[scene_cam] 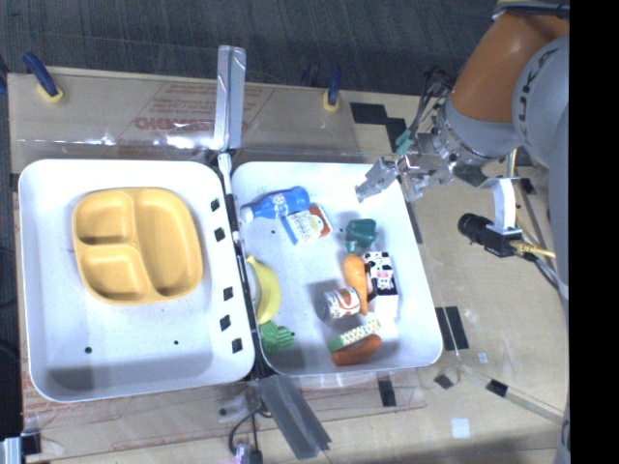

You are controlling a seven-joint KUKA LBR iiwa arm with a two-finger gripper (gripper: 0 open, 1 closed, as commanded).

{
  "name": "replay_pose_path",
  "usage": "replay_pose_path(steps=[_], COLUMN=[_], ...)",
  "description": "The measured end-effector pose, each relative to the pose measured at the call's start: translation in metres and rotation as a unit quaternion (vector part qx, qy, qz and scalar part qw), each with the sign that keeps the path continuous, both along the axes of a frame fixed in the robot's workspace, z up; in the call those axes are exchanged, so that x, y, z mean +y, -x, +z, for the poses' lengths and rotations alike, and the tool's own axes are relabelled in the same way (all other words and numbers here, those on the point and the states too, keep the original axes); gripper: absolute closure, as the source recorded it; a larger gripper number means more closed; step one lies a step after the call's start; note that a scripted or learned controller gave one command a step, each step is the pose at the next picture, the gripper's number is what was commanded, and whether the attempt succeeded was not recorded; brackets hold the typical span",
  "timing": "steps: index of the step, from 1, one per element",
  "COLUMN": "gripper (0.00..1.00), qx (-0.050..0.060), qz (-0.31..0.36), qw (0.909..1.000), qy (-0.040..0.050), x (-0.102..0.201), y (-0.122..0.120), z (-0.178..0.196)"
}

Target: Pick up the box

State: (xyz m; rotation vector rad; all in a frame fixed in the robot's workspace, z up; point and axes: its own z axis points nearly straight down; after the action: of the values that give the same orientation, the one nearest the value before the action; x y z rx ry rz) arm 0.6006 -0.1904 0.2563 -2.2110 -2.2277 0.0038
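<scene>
Gripper (385,176) above right bin's (416,259) rim — box (383,285) (cow-patterned carton) below.

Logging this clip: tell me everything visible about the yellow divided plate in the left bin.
The yellow plate looks like smooth moulded plastic, a rounded rectangle with three compartments: two smaller on its left, one long on its right. It lies flat and upright in the upper part of the left bin, turned slightly askew, with nothing in it or touching it.

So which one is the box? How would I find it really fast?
Look in the right bin, the one crowded with toy food. Along its right side, next to the carrot, lies the box. It is the white one with black cow patches; nothing else there has those.
</scene>
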Motion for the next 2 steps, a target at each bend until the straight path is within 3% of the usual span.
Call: replay_pose_path(steps=[1, 2], gripper=[0.0, 1.0], qx=[0.0, 0.001], qz=[-0.121, -0.118], qw=[0.9927, 0.993], qy=[-0.0002, -0.0008], x=[0.0483, 0.0495], y=[-0.0163, -0.0166], z=[-0.1515, -0.1415])
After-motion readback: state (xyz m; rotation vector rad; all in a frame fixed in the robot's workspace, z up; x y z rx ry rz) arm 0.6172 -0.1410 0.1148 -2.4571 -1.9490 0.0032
